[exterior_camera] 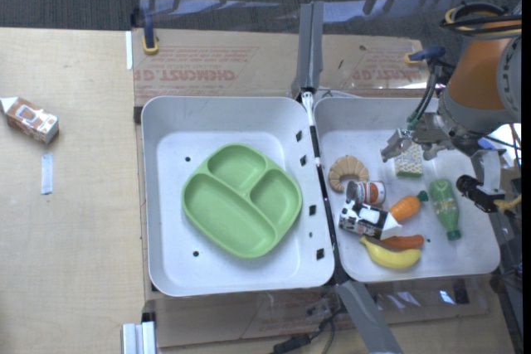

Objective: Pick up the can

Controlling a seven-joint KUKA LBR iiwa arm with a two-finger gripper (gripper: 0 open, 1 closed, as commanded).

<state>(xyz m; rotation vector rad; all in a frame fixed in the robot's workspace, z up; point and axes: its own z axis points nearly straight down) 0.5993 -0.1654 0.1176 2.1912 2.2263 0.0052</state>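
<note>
The can [367, 192] lies on its side in the right bin [465, 265], left of middle; it has a white body, a silvery end and a red band. My gripper [409, 147] hangs at the bin's back right, up and to the right of the can and well apart from it. Its fingers [392, 149] look spread open with nothing held. A white and green block [408, 167] lies just below them.
Around the can are a bread ring [347, 171], a black and white pack [362, 218], a carrot [405, 207], a green bottle [445, 207], a red pepper [403, 242] and a banana [392, 255]. The left bin [166, 261] holds a green divided plate [241, 200].
</note>
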